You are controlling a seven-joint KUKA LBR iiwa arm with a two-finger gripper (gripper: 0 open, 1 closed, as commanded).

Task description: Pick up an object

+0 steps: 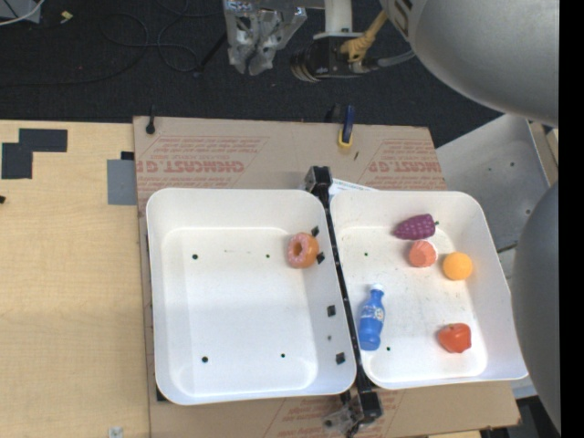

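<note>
Camera view. Two shallow white plastic bins sit side by side on a brown cardboard sheet. The left bin [173, 336] holds one item: a pink, ring-shaped doughnut toy [302, 250] at the 2 o'clock corner of its floor, just beside the black clips of the shared divider. The right bin [488, 245] holds five items: a purple grape-cluster toy [415, 226] at 12 o'clock, a salmon-coloured round toy [422, 254] just below it, an orange ball [457, 265] at 3 o'clock, a red rounded toy [454, 338] at 5 o'clock, and a small blue plastic bottle with a white cap [370, 318] at 8 o'clock, near the divider.

The grey arm body occupies the 1 o'clock corner of the frame. The metallic two-finger gripper [258, 35] hangs at the 12 o'clock edge, over the dark floor beyond the bench and well apart from both bins. Its state cannot be determined here.

Governing relation: every candidate lies toward 6 o'clock from the gripper. The doughnut toy lies almost directly below it in the frame and appears the nearest. The bottle lies toward 5 o'clock; its long axis runs roughly 12-to-6, cap at the 12 o'clock end. In judgement, no approach has begun; the next move requires travel toward 6 o'clock, then descent.
</note>
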